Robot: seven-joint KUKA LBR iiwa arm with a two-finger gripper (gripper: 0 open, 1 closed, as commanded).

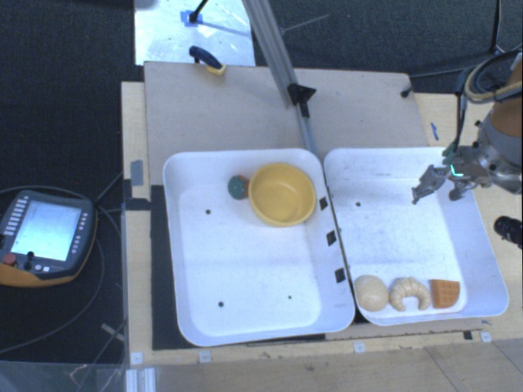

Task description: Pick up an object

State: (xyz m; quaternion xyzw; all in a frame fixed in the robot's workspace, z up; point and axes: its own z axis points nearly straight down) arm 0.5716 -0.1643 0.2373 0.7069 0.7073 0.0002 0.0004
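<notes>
Two shallow white bins sit side by side on the bench. The left bin (204,300) holds a yellow bowl (282,194) near its upper right corner, standing upright, with a small dark green ball (238,187) touching its left side. The right bin (392,227) holds three items in a row along its lower edge: a pale round bun (371,292) at the left, a curved croissant (410,293) just beside it in the middle, and an orange-brown toast piece (444,293) at the right, close to the croissant. The gripper (441,182) hangs above the upper right part of the right bin, well apart from the row of food, its fingers spread with nothing between them.
</notes>
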